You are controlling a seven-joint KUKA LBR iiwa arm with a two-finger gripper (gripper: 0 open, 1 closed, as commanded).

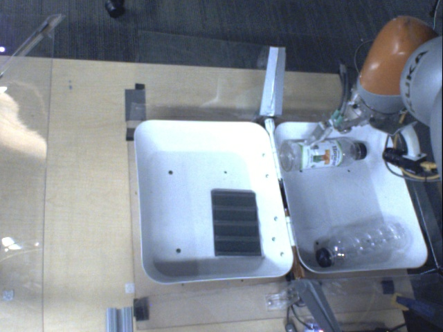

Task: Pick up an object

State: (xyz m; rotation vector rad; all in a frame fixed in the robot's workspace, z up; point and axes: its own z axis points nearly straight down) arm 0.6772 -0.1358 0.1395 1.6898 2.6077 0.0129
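Note:
A small clear bottle (315,155) with a green-and-white label and a black cap lies on its side at the back of the right bin (394,206). My gripper (331,128) hangs over the back rim of that bin, just above the bottle's middle, and its tip overlaps the bottle in this view. A larger clear plastic bottle (363,242) with a dark cap lies along the right bin's front wall. A black ribbed block (235,221) lies flat in the left bin (173,151), towards its front right.
The grey arm with its orange band (391,50) comes in from the upper right over the right bin's back corner. A black cable (408,166) runs along that bin's right side. A grey bar (272,81) stands behind the gap between the bins.

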